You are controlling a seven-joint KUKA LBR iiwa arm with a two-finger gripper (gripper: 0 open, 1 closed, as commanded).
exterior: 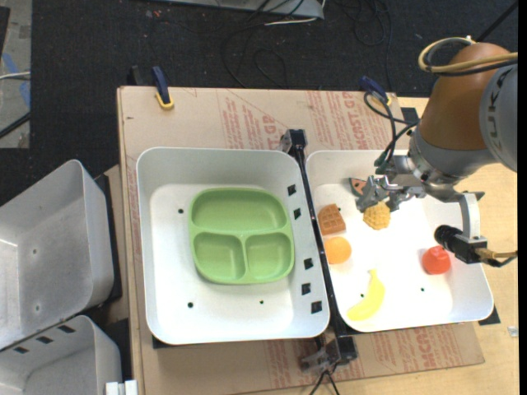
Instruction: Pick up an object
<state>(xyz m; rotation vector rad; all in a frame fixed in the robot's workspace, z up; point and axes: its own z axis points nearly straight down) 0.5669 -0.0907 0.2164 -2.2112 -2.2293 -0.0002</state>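
The arm reaches in from the right and hangs over the far part of the right bin. Its gripper points down and to the left, just above a yellow knobbly ball that lies on the bin floor. The ball sits directly at the near side of the gripper tips, so close that the two seem to touch, though the ball is not seen between the fingers. Whether the fingers are spread or pressed together cannot be told from this slant; the metal parts blur together.

Left of the ball, near the wall between the bins, lies a brown waffle-like block, and just nearer than that an orange ball. A yellow banana lies toward the near edge of the same bin, well apart from the gripper. A red piece rests on the right side, beside a black cable fitting that hangs off the arm. None of these lies between the gripper and the yellow ball.

The left bin holds a green divided tray lying flat in its middle. Both bins stand on a brown board, with yellow and blue clamps at its far edge.
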